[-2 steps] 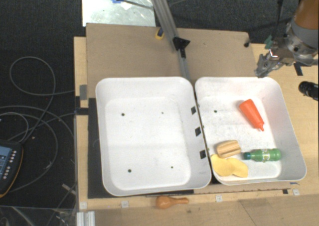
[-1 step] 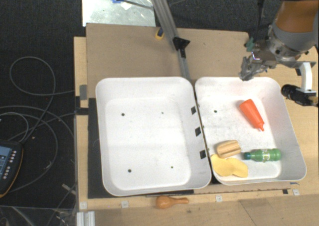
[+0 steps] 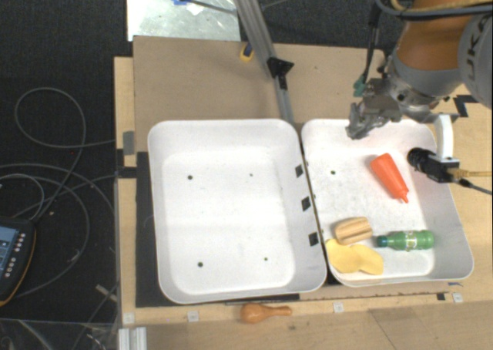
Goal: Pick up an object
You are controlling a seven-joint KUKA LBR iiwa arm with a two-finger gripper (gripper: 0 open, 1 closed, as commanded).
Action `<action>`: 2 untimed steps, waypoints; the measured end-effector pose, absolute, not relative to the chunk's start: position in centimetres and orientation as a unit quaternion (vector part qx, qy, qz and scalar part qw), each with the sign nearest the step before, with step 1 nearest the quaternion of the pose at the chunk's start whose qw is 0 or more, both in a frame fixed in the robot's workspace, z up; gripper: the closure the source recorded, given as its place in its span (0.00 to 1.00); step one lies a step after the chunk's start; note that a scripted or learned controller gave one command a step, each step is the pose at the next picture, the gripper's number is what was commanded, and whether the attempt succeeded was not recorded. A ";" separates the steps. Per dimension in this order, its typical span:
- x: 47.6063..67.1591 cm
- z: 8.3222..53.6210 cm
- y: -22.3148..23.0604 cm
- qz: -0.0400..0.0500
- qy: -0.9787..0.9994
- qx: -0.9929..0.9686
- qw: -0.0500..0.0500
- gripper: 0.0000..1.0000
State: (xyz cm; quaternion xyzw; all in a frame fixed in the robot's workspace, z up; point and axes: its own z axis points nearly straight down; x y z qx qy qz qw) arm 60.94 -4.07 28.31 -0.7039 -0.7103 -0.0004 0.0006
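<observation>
The right bin [image 3: 339, 148] holds an orange carrot-shaped toy [image 3: 390, 176], a tan bread-like block [image 3: 353, 230], a flat yellow piece [image 3: 354, 259] and a green bottle [image 3: 407, 240] lying on its side. My gripper [image 3: 359, 126] hangs over the bin's far left corner, up and to the left of the orange toy and apart from every object. Nothing shows between its fingers.
The left bin [image 3: 166, 186] lies beside the right one. A grey pole [image 3: 258, 32] slants across the bench behind the bins. A small tan pear-shaped toy [image 3: 263, 311] lies on the bench in front of the bins. Cables run over the floor at left.
</observation>
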 end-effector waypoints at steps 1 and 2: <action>59.7 28.2 0.7 -0.001 -0.711 -0.704 0.001 1.00; 58.7 26.8 6.7 -0.001 -0.711 -0.703 0.001 1.00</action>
